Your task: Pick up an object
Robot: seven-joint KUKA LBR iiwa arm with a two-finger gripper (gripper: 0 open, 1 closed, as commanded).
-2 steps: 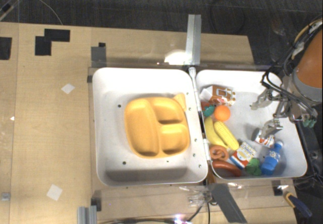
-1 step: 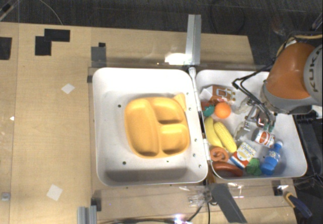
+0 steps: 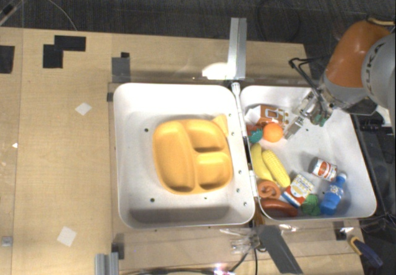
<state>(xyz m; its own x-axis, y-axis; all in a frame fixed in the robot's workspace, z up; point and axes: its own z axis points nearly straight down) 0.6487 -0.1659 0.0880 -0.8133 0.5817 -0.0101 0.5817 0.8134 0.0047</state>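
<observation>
The right bin (image 3: 346,144) holds a heap of toy food along its left and front sides: an orange ball (image 3: 273,132), a yellow corn cob (image 3: 276,167), a banana (image 3: 260,164), a red can (image 3: 323,170), a blue bottle (image 3: 333,196), a small carton (image 3: 299,186) and a sausage (image 3: 276,207). My gripper (image 3: 299,119) hangs over the bin's back half, just right of the orange ball, pointing down and left. Nothing shows between its fingers, which look slightly apart.
The left bin (image 3: 130,162) carries a yellow sectioned tray (image 3: 192,153). A metal post (image 3: 237,51) stands behind the wall between the bins. The grey arm with its orange band (image 3: 352,57) comes in from the upper right. The right bin's back right floor is bare.
</observation>
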